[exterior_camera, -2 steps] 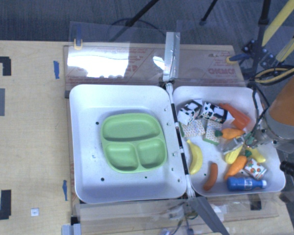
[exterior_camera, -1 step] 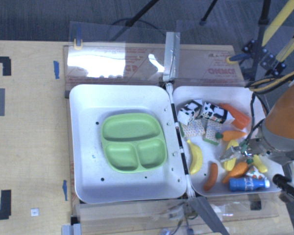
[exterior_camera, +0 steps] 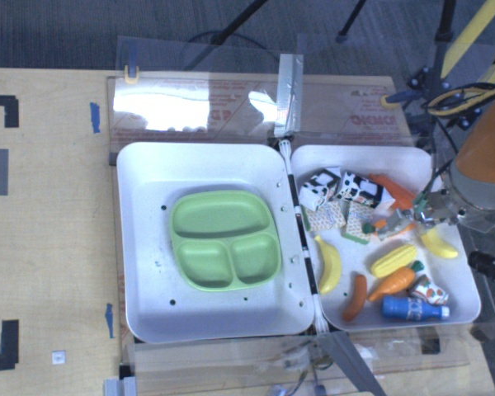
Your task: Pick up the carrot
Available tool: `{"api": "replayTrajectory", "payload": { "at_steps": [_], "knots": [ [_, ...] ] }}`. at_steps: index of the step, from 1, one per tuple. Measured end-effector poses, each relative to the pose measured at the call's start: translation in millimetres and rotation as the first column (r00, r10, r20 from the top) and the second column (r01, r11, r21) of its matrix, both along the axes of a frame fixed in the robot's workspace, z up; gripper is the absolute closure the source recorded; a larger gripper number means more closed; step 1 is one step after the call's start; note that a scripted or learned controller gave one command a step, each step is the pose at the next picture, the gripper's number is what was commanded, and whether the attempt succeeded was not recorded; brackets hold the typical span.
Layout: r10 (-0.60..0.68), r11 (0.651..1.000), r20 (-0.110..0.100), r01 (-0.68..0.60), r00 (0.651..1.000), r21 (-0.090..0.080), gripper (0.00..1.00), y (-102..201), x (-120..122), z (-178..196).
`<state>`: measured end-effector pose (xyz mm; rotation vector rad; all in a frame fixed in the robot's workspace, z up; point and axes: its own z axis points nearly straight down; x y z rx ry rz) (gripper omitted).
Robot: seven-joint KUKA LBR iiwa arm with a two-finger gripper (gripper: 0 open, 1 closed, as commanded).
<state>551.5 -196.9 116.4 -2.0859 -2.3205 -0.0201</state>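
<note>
Carrot [exterior_camera: 393, 282] lay in right bin [exterior_camera: 470, 304], touching corn [exterior_camera: 393, 260]. Gripper [exterior_camera: 421, 213] poised above clutter; finger state indeterminable. Advised descending clear of corn.

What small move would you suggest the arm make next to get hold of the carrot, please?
Probably shift the pincer toward the near edge of the right white bin. It sits among the toys at mid-bin, while the orange tapered carrot lies nearer the camera, between a yellow corn cob and a blue bottle.
</note>
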Motion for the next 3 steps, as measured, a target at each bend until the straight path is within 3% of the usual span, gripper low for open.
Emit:
{"api": "replayTrajectory", "payload": {
  "at_steps": [1,2,3],
  "knots": [
    [0.032,0.999,0.017,-0.032,0.999,-0.015,0.00,-12.0,76.9,-28.2],
    [0.033,0.999,0.012,-0.033,0.999,-0.022,1.00,-15.2,75.4,-22.0],
    [-0.026,0.999,0.006,0.027,1.000,-0.025,1.00,-20.1,116.2,58.5]
  ]
}}
